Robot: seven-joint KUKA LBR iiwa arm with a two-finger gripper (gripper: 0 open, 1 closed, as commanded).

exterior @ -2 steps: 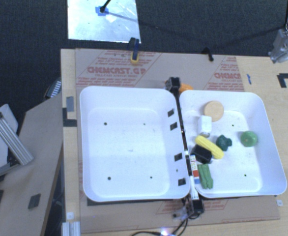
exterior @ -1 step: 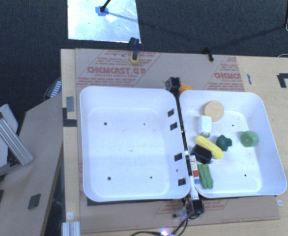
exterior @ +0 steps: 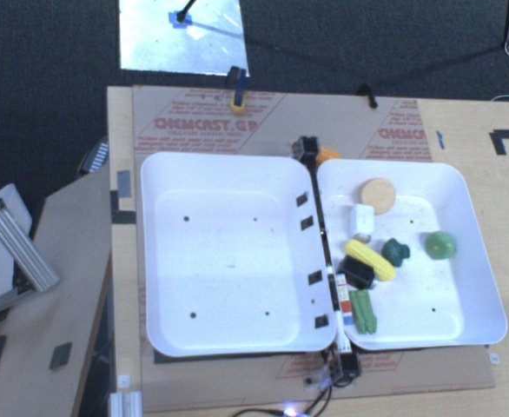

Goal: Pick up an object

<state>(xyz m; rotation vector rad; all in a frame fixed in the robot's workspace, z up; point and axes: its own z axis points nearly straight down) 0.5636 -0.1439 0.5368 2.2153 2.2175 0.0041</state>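
Two white bins (exterior: 228, 168); six small objects (exterior: 369, 260) (right bin).

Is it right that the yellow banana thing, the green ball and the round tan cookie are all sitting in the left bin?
Not quite. The yellow banana-shaped piece, the green ball and the round tan disc are all in the right bin, not the left bin. The camera view shows them lying there together with a few other small pieces.

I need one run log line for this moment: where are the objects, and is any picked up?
right white bin: round tan disc, yellow banana-shaped toy, green ball | picked: none | left white bin
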